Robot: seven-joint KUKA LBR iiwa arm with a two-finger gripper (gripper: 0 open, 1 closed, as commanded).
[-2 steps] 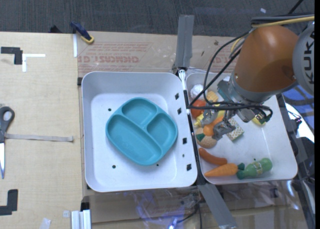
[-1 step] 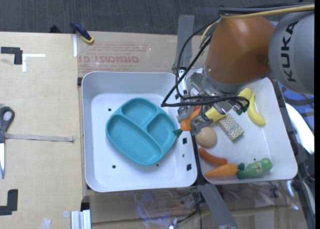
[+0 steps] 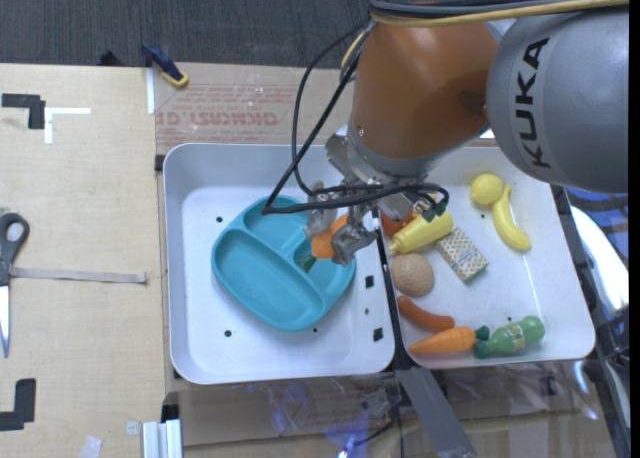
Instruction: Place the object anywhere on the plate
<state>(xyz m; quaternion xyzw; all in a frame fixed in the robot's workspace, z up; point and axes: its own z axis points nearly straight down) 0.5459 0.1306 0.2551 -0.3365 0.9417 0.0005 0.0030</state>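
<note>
The gripper [image 3: 340, 236] is hanging over the 3 o'clock rim of the blue plate [image 3: 268, 281] in the left bin [image 3: 190, 276], jaws clenched on a small orange carrot [image 3: 325, 239]. The carrot is lying between the fingers, long axis running about 1 to 7 o'clock, green end toward the plate, so the plate is sitting just at 8 o'clock of the jaws. In the right bin [image 3: 560, 326] at 3 o'clock: corn cob [image 3: 420, 233], round potato [image 3: 411, 274], banana [image 3: 508, 221], sausage [image 3: 425, 315], another carrot [image 3: 445, 340], green bottle [image 3: 510, 336]. Nothing is blocking; the bin divider is close.
</note>
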